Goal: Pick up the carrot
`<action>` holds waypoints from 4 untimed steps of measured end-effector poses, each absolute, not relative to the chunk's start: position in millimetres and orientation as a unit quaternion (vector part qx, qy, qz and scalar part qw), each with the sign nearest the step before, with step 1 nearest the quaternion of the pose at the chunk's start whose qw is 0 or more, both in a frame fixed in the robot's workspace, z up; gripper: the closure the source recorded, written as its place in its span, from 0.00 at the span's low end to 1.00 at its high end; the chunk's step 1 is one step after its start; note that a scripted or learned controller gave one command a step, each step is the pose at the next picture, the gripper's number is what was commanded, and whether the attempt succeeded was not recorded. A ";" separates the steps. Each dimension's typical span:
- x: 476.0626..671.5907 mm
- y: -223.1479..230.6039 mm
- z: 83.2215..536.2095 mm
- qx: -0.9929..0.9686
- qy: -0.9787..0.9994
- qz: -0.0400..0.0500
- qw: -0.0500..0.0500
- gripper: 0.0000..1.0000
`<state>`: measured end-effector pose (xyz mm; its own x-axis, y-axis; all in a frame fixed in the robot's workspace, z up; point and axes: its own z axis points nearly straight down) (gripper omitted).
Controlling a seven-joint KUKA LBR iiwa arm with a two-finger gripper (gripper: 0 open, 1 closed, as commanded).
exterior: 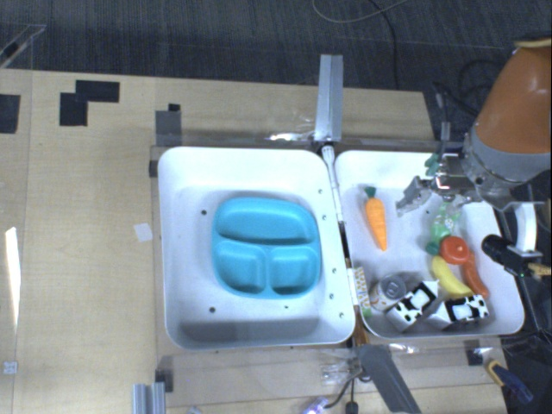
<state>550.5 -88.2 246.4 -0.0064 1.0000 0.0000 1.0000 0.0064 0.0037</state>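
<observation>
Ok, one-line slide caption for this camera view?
Gripper hovers beside the carrot in the right bin; blue tray sits in the left.

A robotics lab: a pale wooden bench [78, 231] bears two white bins [250, 166] fixed by metal brackets [329, 93], black marker patches [86, 100] at far left, loose cable [388, 7] over dark carpet [172, 15] beyond.
</observation>
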 end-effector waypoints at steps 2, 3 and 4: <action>604.6 -95.5 89.6 0.622 0.783 0.004 0.005 0.00; 607.1 -93.3 102.2 0.622 0.783 0.007 0.007 1.00; 609.1 -92.3 114.1 0.621 0.784 0.009 0.009 1.00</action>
<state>609.1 -92.3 114.1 -0.2283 0.9736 -0.0037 0.9732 0.2283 0.0255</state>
